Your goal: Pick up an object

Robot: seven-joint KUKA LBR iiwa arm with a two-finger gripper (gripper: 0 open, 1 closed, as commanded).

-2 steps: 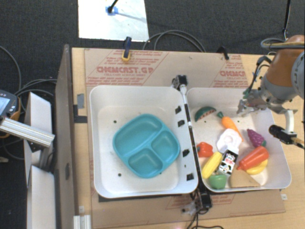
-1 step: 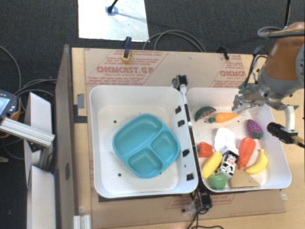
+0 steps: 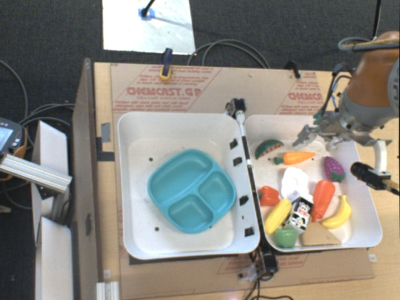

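Two white bins on a cardboard-covered bench, dark floor and loose cables around.

The carrot, orange with a green tip, lies flat near the back of the right bin, just below the gripper, whose fingers look spread with nothing between them. Beside it in that bin: a watermelon slice, purple grapes, a banana, a red pepper, corn and a green apple. The left bin holds a teal divided plate.
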